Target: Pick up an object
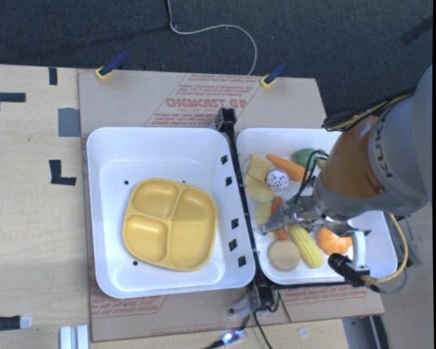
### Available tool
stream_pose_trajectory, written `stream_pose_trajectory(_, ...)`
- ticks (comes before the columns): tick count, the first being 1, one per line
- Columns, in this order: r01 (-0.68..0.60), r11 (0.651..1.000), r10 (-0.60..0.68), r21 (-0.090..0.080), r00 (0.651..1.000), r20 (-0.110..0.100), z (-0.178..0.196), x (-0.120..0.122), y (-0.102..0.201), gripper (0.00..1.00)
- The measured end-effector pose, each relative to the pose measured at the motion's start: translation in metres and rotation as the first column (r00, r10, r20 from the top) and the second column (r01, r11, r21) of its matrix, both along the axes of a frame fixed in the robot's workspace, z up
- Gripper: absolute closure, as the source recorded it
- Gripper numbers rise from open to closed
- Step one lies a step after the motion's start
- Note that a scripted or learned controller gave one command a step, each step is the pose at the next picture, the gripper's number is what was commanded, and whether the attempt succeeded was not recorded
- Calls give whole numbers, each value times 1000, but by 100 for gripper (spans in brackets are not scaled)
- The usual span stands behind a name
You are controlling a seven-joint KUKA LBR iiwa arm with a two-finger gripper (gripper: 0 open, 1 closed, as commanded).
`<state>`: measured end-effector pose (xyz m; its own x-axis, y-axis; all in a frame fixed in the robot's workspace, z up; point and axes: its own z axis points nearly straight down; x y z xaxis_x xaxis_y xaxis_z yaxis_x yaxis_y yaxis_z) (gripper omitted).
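The right bin (381,257) holds several toy foods: a carrot (285,166), a green piece (304,155), a white dotted ball (277,180), pale yellow blocks (258,179), a corn cob (306,245), an orange piece (335,242) and a round beige disc (282,256). My gripper (285,219) is low over the middle of this bin, right at a small red-orange piece (276,208) and just above the corn cob. The wrist and arm hide what lies under them.
The left bin (105,195) holds a yellow divided plate (171,222). A black divider (236,187) runs between the two bins. The arm's grey and orange body (363,169) covers the right bin's right half. A cable (378,278) loops near the front right corner.
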<state>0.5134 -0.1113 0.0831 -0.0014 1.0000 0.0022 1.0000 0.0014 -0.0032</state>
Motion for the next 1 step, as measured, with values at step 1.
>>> stream_pose_trajectory(1, 1, 1000, -1, -3, 1000, 2, 12, 2, -2, 100)
